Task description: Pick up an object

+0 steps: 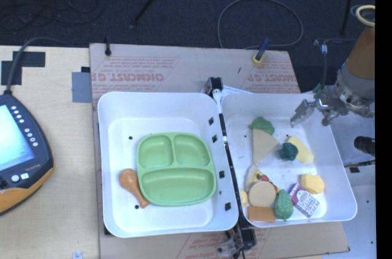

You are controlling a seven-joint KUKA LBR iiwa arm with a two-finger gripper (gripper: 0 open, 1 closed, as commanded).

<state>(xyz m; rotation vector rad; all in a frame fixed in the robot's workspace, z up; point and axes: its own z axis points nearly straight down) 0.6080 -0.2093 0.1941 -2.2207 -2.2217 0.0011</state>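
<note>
The jaws [313, 111] hang over the far right part of the right bin [343, 190], at the end of the grey arm [358, 77] that reaches in from the right. Two metal fingers [300, 112] spread apart, so the jaws stand wide, and nothing sits between them.

Just below the jaws and a little toward the bin's middle lie a yellow piece [301, 149] and a dark green round piece [288, 151], touching each other. To the left of the jaws a green leafy piece [263, 125] rests at the top of a pale wedge [263, 145].

Farther below the jaws, near the bin's front wall, the other pickable things are crowded together: a yellow block [313, 183], a small packet [305, 201] with white and purple on it, a green lump [283, 205], a tan round slice [262, 193] and an orange-brown piece [261, 213] under it. Which of these touch is hard to tell.

Well to the left of the jaws, past the divider between the bins, the left bin [116, 117] holds a green sectioned plate [176, 168] with an orange spoon [133, 185] against its left edge.

Both bins sit on a sheet of cardboard [184, 71] on the bench [55, 202]. At the far left edge of the bench lies a handheld controller [18, 150] with a lit screen.
</note>
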